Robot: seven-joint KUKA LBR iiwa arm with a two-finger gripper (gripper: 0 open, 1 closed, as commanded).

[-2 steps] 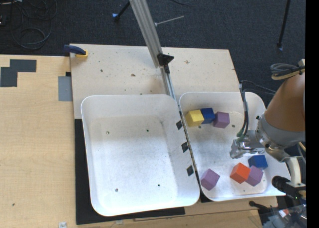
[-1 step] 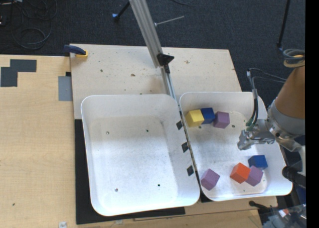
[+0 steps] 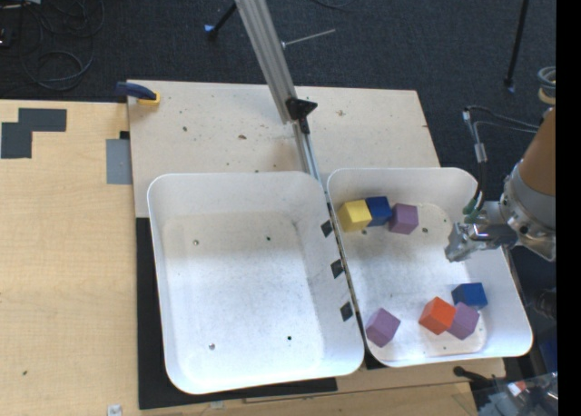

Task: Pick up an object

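Observation:
The right bin [image 3: 427, 178] holds several small blocks. A yellow block [image 3: 355, 214], a blue block [image 3: 378, 210] and a purple block [image 3: 404, 218] sit together near its far left. Close to the front edge lie a purple block [image 3: 382, 325], an orange block [image 3: 437, 315], another purple block [image 3: 464, 321] and a blue block [image 3: 470, 294]. My gripper [image 3: 459, 246] hangs over the right side of this bin, above the bin floor and a little beyond the front blue block. Nothing shows between its fingers.
The left bin [image 3: 182, 196] sits beside the right one, with black clips [image 3: 337, 267] along the shared wall. A slanted aluminium rail [image 3: 268, 42] rises behind the bins. A blue and yellow clamp [image 3: 138, 93] lies at the bench's far left corner.

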